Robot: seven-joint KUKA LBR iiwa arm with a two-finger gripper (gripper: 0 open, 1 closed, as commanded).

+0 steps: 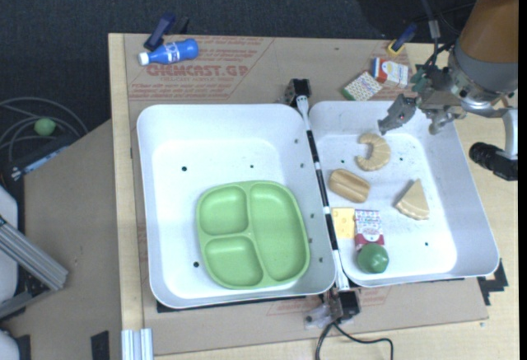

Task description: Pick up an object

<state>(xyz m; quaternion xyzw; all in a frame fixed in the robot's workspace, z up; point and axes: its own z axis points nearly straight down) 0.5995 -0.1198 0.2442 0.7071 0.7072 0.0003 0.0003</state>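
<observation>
The gripper (418, 113) hangs over the far part of the right white bin (473, 210), its two dark fingers spread apart, one tip angled toward the bin's middle and the other toward its outer rim. Nothing sits between them, so it holds no object.

The candidates for picking all lie nearer the camera than the gripper. Closest, just below and slightly inward of it, is the tan crescent-shaped pastry toy (375, 153). Further on and to the inward side lies the brown oblong bread-roll toy (349, 184); almost straight below the gripper, well past the crescent, is the beige wedge-shaped toy (413, 201). Beyond those, toward the near wall, sit a small red-and-white packet (367, 225) next to a yellow block (342, 222), and a green round toy (373, 259) nearest the rim.

Far inward, in the left white bin (165, 152), rests a light green plastic divided plate (251, 232). Behind the gripper, on the desk (272, 70) outside the bins, lie a couple of small printed cartons (375, 80).

By my reading the task is barely started: the gripper is open above the bin, nothing has been lifted, and every object lies flat. Descent, closing on something, likely the crescent, and lifting all remain.
</observation>
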